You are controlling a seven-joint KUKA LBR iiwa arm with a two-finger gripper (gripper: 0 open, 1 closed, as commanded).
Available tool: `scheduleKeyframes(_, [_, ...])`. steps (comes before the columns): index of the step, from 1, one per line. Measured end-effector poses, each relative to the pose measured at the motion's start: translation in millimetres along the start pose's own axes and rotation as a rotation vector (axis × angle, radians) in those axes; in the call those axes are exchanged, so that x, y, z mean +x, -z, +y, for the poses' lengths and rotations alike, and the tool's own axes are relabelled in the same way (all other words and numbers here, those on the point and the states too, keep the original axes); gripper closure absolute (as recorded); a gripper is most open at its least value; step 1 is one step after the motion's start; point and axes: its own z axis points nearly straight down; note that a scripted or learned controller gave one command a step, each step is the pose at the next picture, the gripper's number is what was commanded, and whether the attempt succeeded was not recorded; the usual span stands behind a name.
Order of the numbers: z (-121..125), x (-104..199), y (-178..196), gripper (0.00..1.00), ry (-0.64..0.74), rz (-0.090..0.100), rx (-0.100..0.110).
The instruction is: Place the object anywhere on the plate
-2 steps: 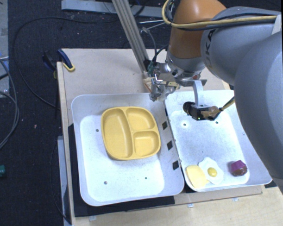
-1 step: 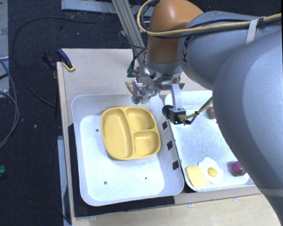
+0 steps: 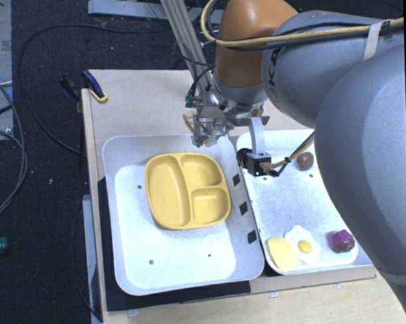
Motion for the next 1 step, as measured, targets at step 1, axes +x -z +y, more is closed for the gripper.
scheduleKeyframes(1, [0.1,0.0,-1.0,0.00,0.000,0.000,0.001])
